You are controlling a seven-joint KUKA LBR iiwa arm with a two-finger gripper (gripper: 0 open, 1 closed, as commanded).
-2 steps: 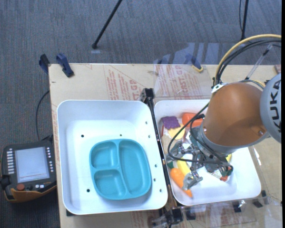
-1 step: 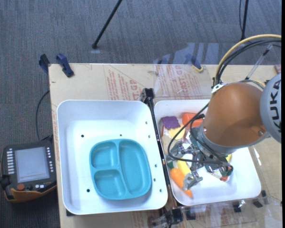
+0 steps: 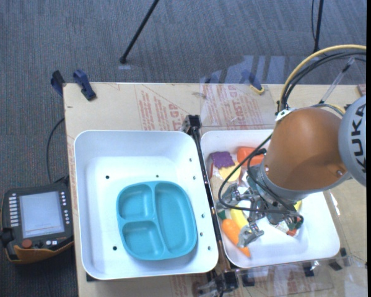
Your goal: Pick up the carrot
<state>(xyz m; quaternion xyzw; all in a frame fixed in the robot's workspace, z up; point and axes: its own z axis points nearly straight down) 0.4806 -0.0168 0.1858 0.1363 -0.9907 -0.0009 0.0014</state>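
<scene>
Bench clutter: gripper (image 3: 247, 218), width indiscernible, over carrot (image 3: 232, 230); yellow piece (image 3: 239, 216) touching may spoil grasp.

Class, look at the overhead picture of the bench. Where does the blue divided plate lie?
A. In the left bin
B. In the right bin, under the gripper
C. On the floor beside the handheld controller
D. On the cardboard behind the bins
A: the blue divided plate lies flat on the floor of the left bin, apart from the gripper, which is over the toy food in the right bin.
</scene>
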